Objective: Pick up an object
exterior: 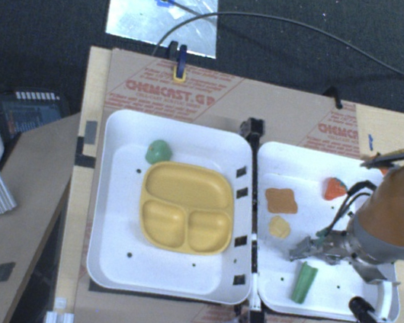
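The gripper (302,252) hangs over the right bin (302,163), just above the green stick (304,282) near the bin's front edge. Whether it is apart or together, I cannot tell.

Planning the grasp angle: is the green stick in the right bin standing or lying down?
Lying down: the green stick rests flat along the right bin floor.

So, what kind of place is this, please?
Probably a robotics lab bench: a grey arm with an orange band reaches over two white bins on a protective board, and loose cables cross the dark floor.
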Controlling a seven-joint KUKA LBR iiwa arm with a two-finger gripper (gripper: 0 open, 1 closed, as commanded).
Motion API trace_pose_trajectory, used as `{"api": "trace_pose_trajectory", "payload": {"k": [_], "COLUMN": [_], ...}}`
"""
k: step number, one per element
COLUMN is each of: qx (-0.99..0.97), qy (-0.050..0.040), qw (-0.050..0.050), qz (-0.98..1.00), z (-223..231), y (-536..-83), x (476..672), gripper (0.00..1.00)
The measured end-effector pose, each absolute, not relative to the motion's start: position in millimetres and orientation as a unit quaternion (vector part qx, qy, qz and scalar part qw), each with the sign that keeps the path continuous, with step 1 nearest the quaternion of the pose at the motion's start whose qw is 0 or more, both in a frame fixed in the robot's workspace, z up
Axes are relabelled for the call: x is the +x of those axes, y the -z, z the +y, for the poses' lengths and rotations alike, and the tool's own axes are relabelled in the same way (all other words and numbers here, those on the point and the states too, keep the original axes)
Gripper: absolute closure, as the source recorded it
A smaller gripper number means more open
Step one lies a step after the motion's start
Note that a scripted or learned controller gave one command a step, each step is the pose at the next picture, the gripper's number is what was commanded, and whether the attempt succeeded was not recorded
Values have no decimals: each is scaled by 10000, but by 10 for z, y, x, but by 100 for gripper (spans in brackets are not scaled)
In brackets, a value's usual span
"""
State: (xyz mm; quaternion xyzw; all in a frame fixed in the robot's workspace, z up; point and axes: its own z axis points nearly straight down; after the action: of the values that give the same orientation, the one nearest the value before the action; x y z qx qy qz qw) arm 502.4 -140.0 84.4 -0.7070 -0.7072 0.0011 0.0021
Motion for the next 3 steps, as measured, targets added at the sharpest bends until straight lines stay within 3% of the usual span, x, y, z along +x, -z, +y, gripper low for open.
{"api": "trace_pose_trajectory", "payload": {"k": [1,3], "qx": [-7071,-7053], "qy": [6,21], "qw": [-8,-34], "qz": [-7072,-7089], "z": [-1403,-1404], "y": [-981,-2046], "x": [5045,5063], "gripper": [100,100]}}
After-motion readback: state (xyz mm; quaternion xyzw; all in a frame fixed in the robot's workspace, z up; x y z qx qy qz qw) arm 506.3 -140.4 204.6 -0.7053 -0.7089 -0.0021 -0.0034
